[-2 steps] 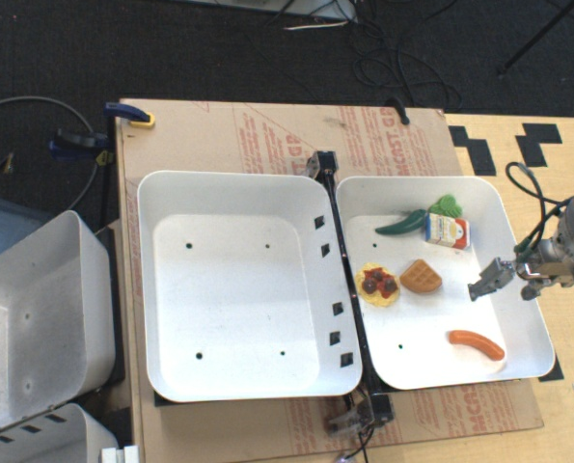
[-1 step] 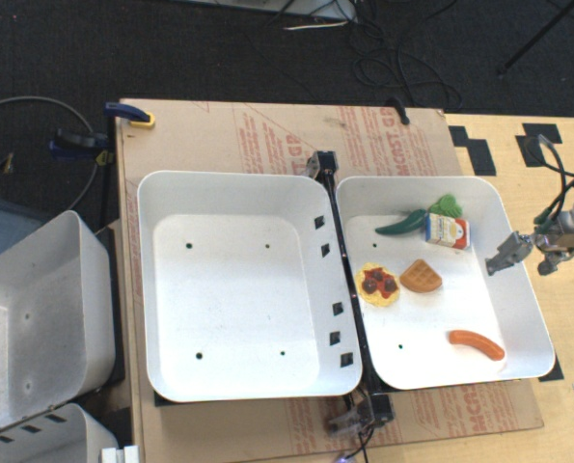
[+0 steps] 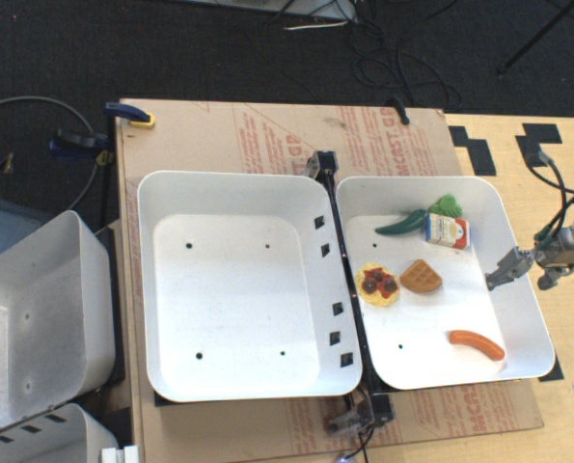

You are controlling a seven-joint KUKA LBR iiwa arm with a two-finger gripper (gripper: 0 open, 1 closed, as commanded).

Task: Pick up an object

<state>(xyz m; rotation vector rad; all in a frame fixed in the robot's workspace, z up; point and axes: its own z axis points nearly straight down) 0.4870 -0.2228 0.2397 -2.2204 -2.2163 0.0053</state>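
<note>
Now | tool [image 3: 526,266] low at right bin [image 3: 518,222] rim | grip state: cannot tell

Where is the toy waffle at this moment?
The toy waffle lies in the right bin, near its middle, just right of the small pizza and below the green pepper.

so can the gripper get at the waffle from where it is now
Probably yes. The gripper sits at the right bin's right rim, and the waffle lies apart from the pizza, with bare bin floor between it and the gripper.
</note>
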